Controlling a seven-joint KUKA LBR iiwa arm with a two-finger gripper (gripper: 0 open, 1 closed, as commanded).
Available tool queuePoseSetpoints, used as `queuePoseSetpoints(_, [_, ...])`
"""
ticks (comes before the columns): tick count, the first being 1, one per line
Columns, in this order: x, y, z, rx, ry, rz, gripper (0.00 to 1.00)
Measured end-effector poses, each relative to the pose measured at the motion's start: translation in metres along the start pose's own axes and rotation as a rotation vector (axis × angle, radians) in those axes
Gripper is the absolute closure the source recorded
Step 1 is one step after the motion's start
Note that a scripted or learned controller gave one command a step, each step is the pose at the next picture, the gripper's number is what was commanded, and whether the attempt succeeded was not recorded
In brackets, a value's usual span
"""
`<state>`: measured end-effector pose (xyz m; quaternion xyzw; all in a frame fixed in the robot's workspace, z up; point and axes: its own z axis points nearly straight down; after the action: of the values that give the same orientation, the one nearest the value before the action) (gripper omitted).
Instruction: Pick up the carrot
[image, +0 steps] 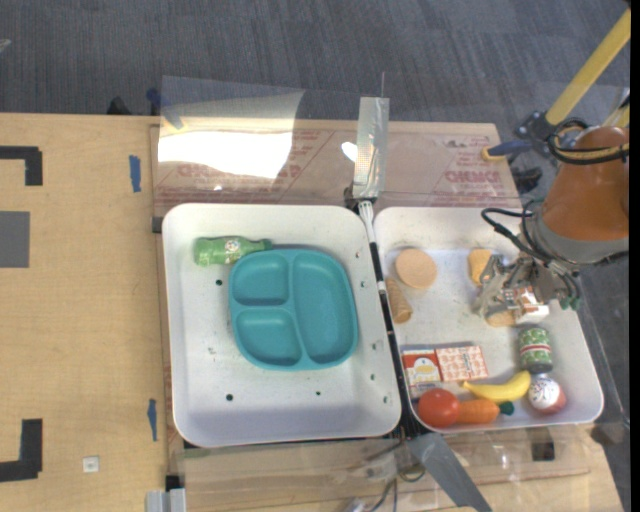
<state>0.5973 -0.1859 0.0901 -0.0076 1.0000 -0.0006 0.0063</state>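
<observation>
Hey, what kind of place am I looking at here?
Probably a robotics lab test bench, not a kitchen: two white bins on a taped plywood top, a robot arm reaching in, and toy food such as a banana beside a teal divided plate.

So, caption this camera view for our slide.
Two-finger gripper hovering in right white bin; orange carrot at its front edge.

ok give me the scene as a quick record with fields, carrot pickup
target: carrot, front edge of the right bin, between a tomato and a banana
gripper: gripper low in the right bin's back half, apart from the carrot
left bin: left bin holds a teal divided plate and a green bottle
task state: carrot not yet picked up
</observation>
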Motion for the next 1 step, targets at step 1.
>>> queuePoseSetpoints(1, [0.001, 0.0005, 0.0014, -0.001, 0.002, 0.0, 0.0])
